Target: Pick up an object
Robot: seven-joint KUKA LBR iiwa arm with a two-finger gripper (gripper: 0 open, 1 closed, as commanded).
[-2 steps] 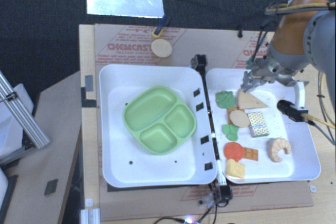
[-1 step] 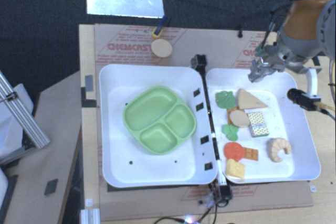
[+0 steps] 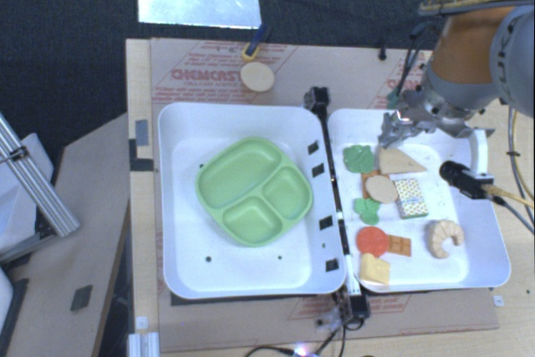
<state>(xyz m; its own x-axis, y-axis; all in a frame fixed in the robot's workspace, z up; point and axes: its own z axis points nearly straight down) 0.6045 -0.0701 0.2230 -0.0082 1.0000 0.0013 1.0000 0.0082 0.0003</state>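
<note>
The right bin (image 3: 493, 263) holds several toy foods: a green leaf (image 3: 359, 157), a tan wedge (image 3: 401, 162), a round bread slice (image 3: 381, 188), a patterned packet (image 3: 410, 197), a red tomato (image 3: 373, 241), a croissant (image 3: 444, 237) and a yellow cheese piece (image 3: 375, 268). My gripper (image 3: 394, 128) hangs low over the bin's far side, just above the tan wedge's upper corner. The arm's orange band and grey wrist rise behind it.
The left bin (image 3: 180, 263) holds a green divided plate (image 3: 255, 191). A black divider (image 3: 326, 180) runs between the bins. A round wooden disc (image 3: 257, 77) lies on the cardboard beyond the left bin. A black fitting (image 3: 460, 176) juts over the right bin.
</note>
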